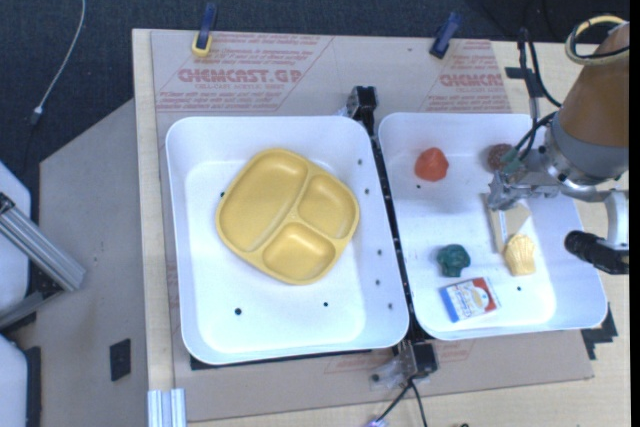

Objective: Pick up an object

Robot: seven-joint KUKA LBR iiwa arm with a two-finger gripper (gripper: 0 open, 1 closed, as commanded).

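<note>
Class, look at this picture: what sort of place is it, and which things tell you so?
Probably a robotics lab: a grey robot arm reaches over two shallow white bins, clamped to a bench above dark carpet.

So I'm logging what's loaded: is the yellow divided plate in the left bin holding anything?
Empty. The yellow plate lies flat in the left bin, all three compartments showing bare yellow.
</note>
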